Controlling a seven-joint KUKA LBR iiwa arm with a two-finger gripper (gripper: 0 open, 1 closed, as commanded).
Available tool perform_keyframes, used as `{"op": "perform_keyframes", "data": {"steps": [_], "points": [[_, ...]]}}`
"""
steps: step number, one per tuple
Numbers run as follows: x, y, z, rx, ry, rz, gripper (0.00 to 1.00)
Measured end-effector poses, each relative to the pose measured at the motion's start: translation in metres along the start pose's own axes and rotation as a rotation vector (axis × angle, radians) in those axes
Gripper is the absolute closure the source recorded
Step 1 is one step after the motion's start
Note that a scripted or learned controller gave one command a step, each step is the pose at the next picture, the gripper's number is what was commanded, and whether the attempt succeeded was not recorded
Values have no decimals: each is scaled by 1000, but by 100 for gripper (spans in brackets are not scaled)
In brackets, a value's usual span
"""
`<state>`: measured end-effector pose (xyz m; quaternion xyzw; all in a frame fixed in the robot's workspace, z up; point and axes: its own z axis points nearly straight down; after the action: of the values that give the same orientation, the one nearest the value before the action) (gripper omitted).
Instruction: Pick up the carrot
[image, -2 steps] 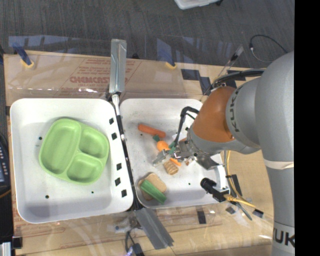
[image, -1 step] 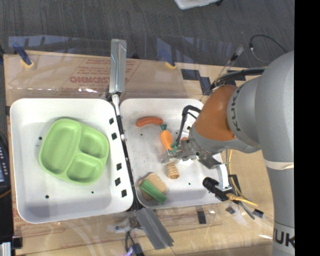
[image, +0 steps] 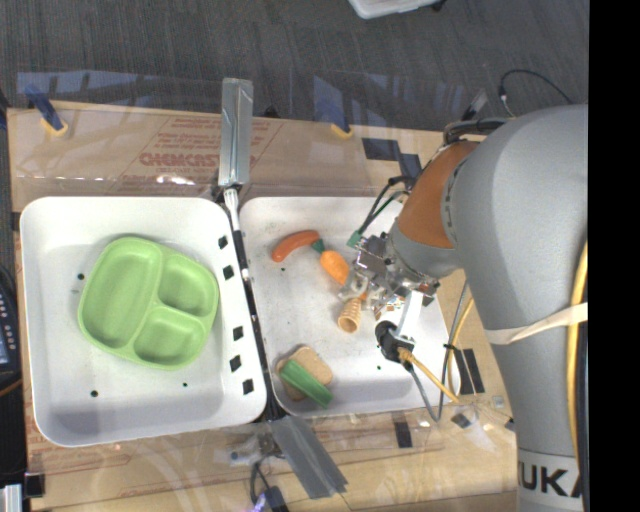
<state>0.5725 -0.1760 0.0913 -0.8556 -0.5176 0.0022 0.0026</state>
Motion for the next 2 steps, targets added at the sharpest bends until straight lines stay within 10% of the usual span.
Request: {"op": "perform_keyframes", "data": {"steps": [1, 2], "points": [[64, 9, -89, -2, 0, -172, 100], [63, 8, -89, 0, -1, -172, 0]]}}
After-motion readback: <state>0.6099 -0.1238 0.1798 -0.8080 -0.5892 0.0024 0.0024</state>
